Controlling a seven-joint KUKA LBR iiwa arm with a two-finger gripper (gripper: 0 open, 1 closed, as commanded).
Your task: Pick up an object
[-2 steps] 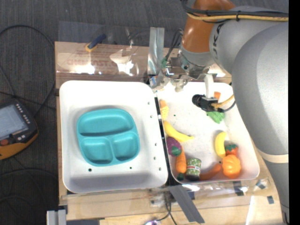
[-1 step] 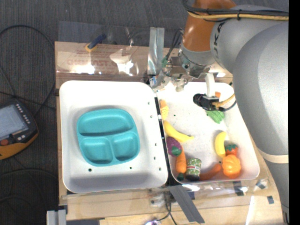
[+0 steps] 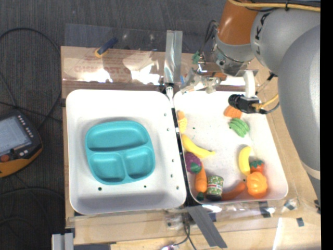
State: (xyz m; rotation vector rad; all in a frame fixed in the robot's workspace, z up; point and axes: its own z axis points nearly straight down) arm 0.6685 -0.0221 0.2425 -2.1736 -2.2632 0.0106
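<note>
Arm hovering, nothing picked yet.
Gripper is hanging over the far rim of the right bin, carrying nothing I can see; finger state unclear. Toys are lying untouched: banana mid-bin, pumpkin near corner. Whole pick remaining.

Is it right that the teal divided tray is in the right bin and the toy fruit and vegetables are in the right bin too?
Not quite. The camera view shows the teal divided tray in the left bin. The toy fruit and vegetables, such as the yellow banana, are indeed in the right bin.
</note>
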